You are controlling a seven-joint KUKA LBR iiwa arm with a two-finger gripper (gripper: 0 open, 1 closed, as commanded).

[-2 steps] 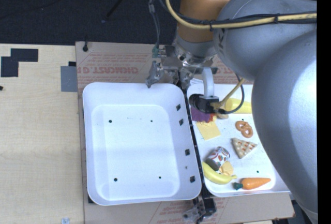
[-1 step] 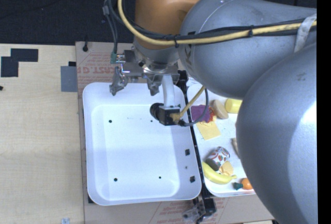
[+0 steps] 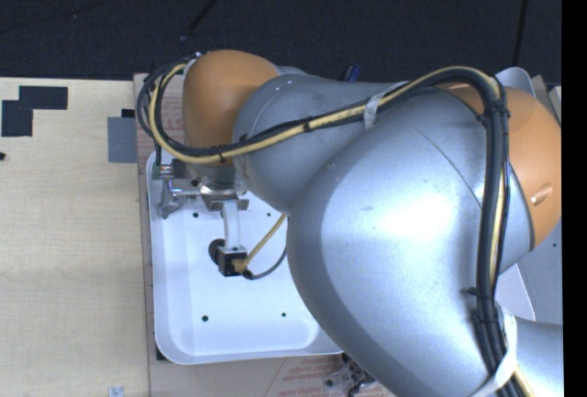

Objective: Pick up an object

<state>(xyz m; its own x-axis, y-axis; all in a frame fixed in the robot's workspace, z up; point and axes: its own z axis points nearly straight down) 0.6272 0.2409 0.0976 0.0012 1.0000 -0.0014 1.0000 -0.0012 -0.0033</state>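
A white bin (image 3: 183,331) sits at about 7 o'clock in the camera view, its rounded near corner and left wall clear of the robot. The bare part of its floor shows a few small dark dots. The rest of the bin, toward 3 o'clock, is covered by the grey arm (image 3: 394,230), so where an object to pick up lies cannot be told. The arm's orange band (image 3: 225,97) stands at 11 o'clock, and below it the gripper (image 3: 202,193) hangs over the bin's far end, close to its left wall. Whether the gripper is spread or closed cannot be told, and nothing can be seen in its grasp. The pale wooden table (image 3: 73,239) stretches to 9 o'clock of the bin, carrying a grey patch (image 3: 120,138) and black marks (image 3: 35,106) near its far edge.
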